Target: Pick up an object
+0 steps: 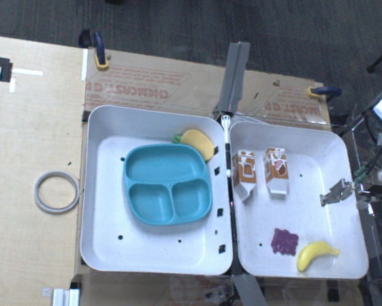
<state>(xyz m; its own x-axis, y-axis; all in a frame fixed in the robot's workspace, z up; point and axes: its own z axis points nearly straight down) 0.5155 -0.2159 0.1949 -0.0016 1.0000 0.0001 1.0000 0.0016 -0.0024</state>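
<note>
Banana (316, 255) lies loose in the right bin (350, 201) near the front corner, beside grapes (284, 241). End effector (337, 192) hovers over the right rim (aperture unreadable; we can't tell), nothing visibly held. We judge it's staged for a descent.

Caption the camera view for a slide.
Gripper poised over right bin holding two cartons, purple grapes and banana.

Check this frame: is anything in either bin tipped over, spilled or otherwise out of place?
Nothing looks spilled or damaged. In the right bin the two small cartons stand side by side, with the purple grapes and banana lying near the front. In the left bin a yellow fruit sits tucked against the blue divided tray.
</note>
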